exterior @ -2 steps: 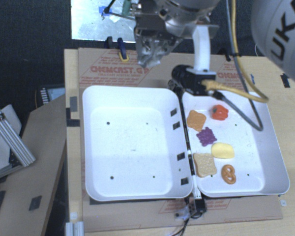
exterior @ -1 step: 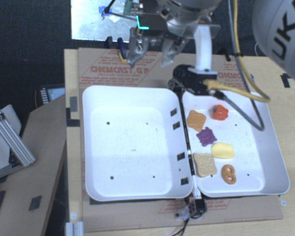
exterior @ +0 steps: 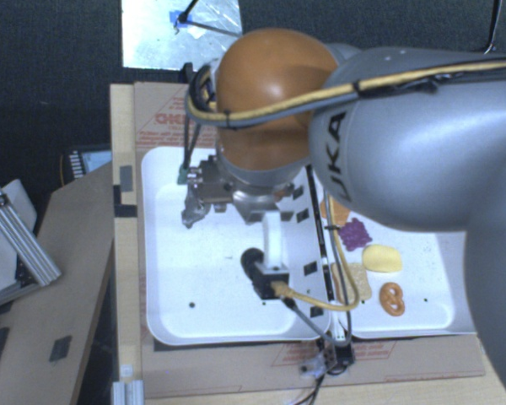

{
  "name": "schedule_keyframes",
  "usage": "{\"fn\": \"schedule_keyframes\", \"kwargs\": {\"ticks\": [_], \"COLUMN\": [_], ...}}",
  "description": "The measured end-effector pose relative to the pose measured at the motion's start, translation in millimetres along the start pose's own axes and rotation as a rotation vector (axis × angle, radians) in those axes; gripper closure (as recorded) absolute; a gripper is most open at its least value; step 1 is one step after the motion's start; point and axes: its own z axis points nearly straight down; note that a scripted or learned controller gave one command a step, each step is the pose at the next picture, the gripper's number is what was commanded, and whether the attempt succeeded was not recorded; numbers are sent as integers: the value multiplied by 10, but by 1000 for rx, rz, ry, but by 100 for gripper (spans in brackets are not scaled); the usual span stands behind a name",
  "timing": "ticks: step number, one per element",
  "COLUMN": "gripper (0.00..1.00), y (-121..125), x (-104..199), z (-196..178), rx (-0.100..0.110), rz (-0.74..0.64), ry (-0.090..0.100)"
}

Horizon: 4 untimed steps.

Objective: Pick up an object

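Dark backdrop surrounds a cardboard-covered bench (exterior: 126,251) bearing two white bins side by side. The arm (exterior: 422,133) reaches in from the right and crosses low over the right bin (exterior: 430,315), its orange band (exterior: 270,91) hanging above the left bin (exterior: 177,302). The wrist points down, and the gripper (exterior: 194,205) sits over the upper left part of the left bin's floor, close to it. Whether the claw is wide or narrow I cannot tell from this angle, and nothing is seen in its grasp.

The candidates for picking lie in the right bin, well apart from the gripper: a purple piece (exterior: 354,233), a yellow lump (exterior: 382,258) just beside it, a small brown pretzel shape (exterior: 392,299) nearer the front, and an orange piece (exterior: 337,211) partly hidden by the arm.

To do this step well, I judge the claw should be brought over one separate object, the pretzel shape or the yellow lump being the most isolated, centred on it, lowered straight, then closed before lifting. A descent where it hangs now would likely close on bare bin floor
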Motion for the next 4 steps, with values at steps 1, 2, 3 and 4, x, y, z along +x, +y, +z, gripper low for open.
{"fn": "schedule_keyframes", "kwargs": {"ticks": [1, 2, 3, 4], "gripper": [0, 100, 100, 100], "y": [752, 726, 288, 687], "x": [-16, -8, -9, -15], "z": [-1752, -1764, -2560, -2410], "rx": [-38, -20, -25, -18], "rz": [3, 1, -4, 1], "ry": [14, 9, 12, 7]}}
